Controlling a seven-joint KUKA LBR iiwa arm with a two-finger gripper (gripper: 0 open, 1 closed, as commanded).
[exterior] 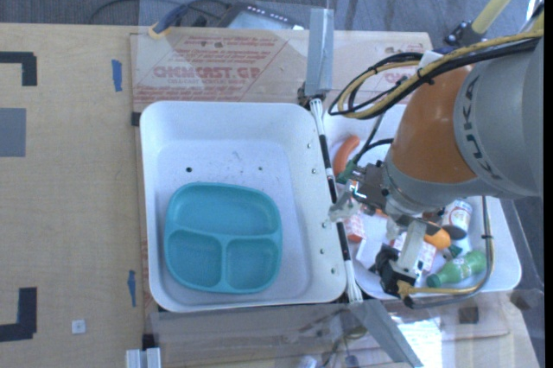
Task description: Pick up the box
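Note:
My gripper [390, 226] hangs low over the left part of the right bin [505, 271], under the grey and orange wrist. A small red-and-white box [354, 225] lies by the bin's left wall, just left of the gripper and partly hidden by it. Whether the gripper touches the box cannot be made out.
The left bin [173, 133] holds a teal divided plate [224, 237]. In the right bin lie an orange carrot-like piece [345, 153] at the back left, a green bottle [460, 268], a small white bottle [459, 216] and an orange item [438, 237]. The arm covers most of that bin.

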